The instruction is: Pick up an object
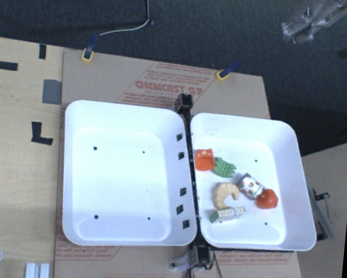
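A: Where is the pincer (303,28)?

B: Way up in the top right corner, high over the dark floor and well away from the right bin (295,154). It is blurry, so I cannot tell how it stands.

A: So what step is this?

B: The very start, I think. Nothing is picked yet. The toys all sit in the right bin: an orange-red block (204,160), a green leafy piece (224,168), a tan croissant (224,195), a little can (250,186) and a red tomato (267,199).

A: What next?

B: Choose one toy, then swing over it and come down. The block sits a bit apart, so it looks easiest
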Tool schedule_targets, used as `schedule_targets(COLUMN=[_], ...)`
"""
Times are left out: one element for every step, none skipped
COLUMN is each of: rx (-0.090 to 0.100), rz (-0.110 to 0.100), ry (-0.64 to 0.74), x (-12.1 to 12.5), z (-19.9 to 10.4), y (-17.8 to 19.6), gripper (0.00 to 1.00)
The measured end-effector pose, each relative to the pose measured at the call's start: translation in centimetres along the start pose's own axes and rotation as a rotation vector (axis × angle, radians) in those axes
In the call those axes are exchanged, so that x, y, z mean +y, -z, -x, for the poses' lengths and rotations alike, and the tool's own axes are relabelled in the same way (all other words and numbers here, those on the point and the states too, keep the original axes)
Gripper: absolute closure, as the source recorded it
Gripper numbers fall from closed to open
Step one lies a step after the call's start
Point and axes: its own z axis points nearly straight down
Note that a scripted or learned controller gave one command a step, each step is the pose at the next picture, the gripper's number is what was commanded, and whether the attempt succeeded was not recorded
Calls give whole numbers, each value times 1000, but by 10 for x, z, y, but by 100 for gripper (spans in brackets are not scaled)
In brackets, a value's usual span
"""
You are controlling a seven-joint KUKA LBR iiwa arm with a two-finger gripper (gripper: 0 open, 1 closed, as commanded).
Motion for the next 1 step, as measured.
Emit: schedule_targets(rx=[0], rz=[0], ry=[0], x=[0], z=[0], y=[10], gripper=[100])
